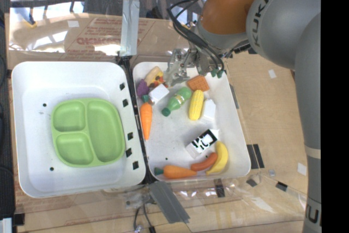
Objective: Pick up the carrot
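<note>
The arm hung over the right bin (pixel 235 117), its gripper (pixel 182 65) low at about twelve o'clock in that bin, near the back wall. From where I stood the metal fingers were a tangle of glare and cable, and I could not tell whether they were apart or together; nothing orange showed between them. The carrot (pixel 146 120) lay well apart from the gripper, at about nine o'clock in the same bin, pressed along the left wall with its thin end pointing toward the front. A second orange piece (pixel 179 172) lay at six o'clock beside a red pepper (pixel 204 163) and a banana (pixel 220 158), possibly another carrot. A green bottle (pixel 175 101) and a corn cob (pixel 196 105) sat between the gripper and the carrot's side of the bin. The left bin (pixel 22 117) held only a green divided plate (pixel 87 132). I judged the reach was barely begun: the next move called for swinging toward nine o'clock, lining up across the carrot's width, and descending close to the wall without catching it.
</note>
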You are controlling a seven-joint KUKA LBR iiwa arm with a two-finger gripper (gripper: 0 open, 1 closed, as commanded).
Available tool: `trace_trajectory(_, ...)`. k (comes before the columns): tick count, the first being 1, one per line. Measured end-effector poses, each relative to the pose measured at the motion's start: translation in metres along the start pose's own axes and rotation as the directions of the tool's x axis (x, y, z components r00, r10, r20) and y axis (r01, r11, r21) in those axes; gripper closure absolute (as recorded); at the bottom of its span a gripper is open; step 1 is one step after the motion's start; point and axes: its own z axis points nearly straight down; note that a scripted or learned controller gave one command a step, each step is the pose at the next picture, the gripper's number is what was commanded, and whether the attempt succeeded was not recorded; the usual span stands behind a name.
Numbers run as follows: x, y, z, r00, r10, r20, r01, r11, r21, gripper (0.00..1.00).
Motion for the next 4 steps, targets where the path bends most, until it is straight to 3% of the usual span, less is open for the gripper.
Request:
trace_trajectory(1,-0.003,-0.062,-0.022,1.000,0.023,0.000,-0.023,1.000,0.000,1.00)
trace_trajectory(2,-0.003,-0.081,-0.016,1.000,0.001,0.001,-0.001,1.000,-0.001,1.00)
trace_trajectory(3,-0.002,-0.115,-0.125,1.000,0.002,0.009,-0.002,1.000,0.003,1.00)
trace_trajectory(4,0.025,-0.112,-0.070,0.983,-0.183,-0.003,0.183,0.983,-0.004,1.00)
